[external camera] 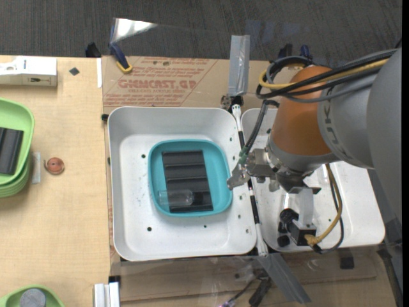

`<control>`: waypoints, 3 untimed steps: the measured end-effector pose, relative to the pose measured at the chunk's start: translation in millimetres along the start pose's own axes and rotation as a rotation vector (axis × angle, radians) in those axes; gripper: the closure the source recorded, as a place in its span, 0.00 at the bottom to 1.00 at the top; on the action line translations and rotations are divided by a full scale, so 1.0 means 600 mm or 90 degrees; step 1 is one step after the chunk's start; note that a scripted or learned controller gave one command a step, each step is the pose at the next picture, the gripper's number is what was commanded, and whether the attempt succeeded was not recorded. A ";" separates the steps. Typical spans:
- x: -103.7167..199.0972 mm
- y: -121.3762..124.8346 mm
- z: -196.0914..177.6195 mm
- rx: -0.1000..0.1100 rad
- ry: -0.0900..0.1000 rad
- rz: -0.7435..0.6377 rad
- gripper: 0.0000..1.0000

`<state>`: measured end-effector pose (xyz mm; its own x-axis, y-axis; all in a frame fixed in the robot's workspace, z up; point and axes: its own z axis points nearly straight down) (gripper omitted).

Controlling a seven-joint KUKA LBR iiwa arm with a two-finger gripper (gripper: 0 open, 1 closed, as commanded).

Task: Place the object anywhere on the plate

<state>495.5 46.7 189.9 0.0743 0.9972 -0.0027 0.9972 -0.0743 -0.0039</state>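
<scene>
Fingers of the gripper [250,171] are hidden beneath the grey wrist, and I cannot tell whether they stand wide or narrow. The gripper hangs right of centre in the frame, over the seam where the two bins meet. The orange-banded grey arm [332,120] stretches off to the right edge. A grey metal tip on the gripper's left side comes up to the right rim of the square teal plastic plate [156,171]; whether it touches the rim or hangs just above it is not clear.

That plate lies in the middle of the left white bin [124,197], near the frame's centre. On it rests a black ribbed rectangular block [185,168], set lengthwise up and down the frame and covering most of the plate's floor. A small clear plastic cylinder [176,198] lies on its side across the block's lower left corner, inside the plate's rim.

The right white bin [361,226] sits at lower right, largely covered by the arm.

Above the left bin lies a brown cardboard sheet with red print [160,82]. At the left edge, a light green tray [19,117] holds a dark flat object [9,149]. A small reddish-brown disc [55,165] lies just right of the tray on the pale wooden bench [70,235].
</scene>
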 end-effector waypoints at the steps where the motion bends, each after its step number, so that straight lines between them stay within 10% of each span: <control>1: 0.000 0.000 0.000 0.000 0.000 0.000 0.00; 3: 0.000 0.000 0.000 0.000 0.000 0.000 0.00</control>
<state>495.5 46.7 189.9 0.0743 0.9972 -0.0027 0.9972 -0.0743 -0.0039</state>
